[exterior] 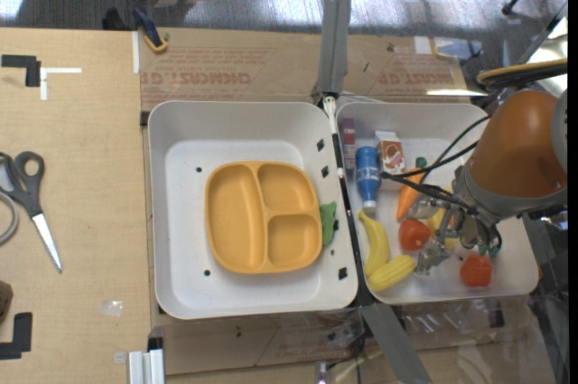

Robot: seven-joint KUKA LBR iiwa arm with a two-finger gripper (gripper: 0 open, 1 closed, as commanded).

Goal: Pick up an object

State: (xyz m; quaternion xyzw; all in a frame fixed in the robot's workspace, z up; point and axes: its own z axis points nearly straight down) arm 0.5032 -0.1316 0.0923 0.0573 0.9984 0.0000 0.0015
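The right bin [506, 287] holds several toy foods: a blue bottle [367, 174], a small red and white carton [390, 153], an orange carrot [411, 192], a red tomato [414, 234], a yellow banana [373, 238], a corn cob [393, 272] and another red piece [476, 270]. My gripper [438, 248] is low in this bin, between the tomato and the red piece and just right of the corn cob's end. A yellow item partly shows beside it. The arm's orange band [519, 147] hides the bin's right side.
The left bin [172, 192] holds a yellow divided plate [264, 217] with a green item [328, 222] at its right edge. Scissors [32, 201] lie on the bench at far left. A flat cardboard sheet [235, 75] lies behind the bins.
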